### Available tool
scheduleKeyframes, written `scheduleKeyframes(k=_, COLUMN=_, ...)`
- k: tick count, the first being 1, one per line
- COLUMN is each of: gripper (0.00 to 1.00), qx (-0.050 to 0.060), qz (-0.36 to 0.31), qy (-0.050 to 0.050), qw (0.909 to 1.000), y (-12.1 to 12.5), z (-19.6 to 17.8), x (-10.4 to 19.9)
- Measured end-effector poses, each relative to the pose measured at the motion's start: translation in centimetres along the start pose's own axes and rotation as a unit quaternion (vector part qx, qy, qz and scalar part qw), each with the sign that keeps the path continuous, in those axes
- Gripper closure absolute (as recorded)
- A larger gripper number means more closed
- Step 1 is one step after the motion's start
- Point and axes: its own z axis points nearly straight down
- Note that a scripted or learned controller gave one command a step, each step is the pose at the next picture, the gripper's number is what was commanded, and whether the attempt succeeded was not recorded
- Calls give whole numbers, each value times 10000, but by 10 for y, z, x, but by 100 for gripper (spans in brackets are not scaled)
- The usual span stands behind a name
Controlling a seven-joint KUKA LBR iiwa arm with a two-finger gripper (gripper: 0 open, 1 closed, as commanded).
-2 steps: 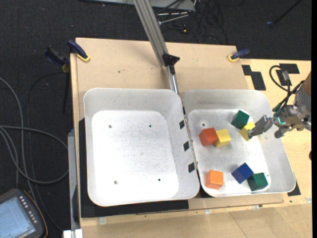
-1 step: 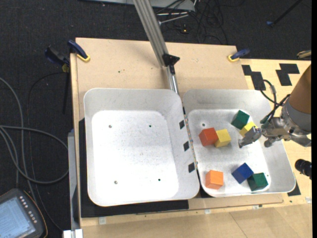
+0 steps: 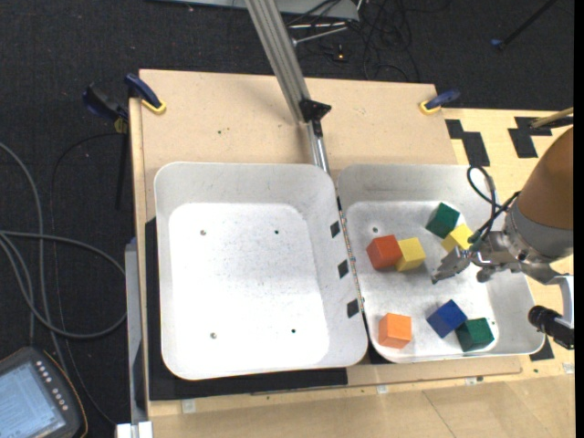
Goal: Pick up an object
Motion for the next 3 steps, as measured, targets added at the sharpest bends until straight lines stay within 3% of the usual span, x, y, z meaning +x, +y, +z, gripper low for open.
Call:
scheduleKeyframes(k=1, gripper=0, qx=-20, qz=-1, qy=-8, qw=10000, y=0, z=52, x=0)
scheduleKeyframes(k=2, gripper=100, qx=-39, qz=-2, qy=-10, qw=10000, y=1, z=39, x=0)
scheduleKeyframes(k=3, gripper=100, qx=-62, qz=-23, qy=-20, qw=10000, y=11, z=-21, x=-2)
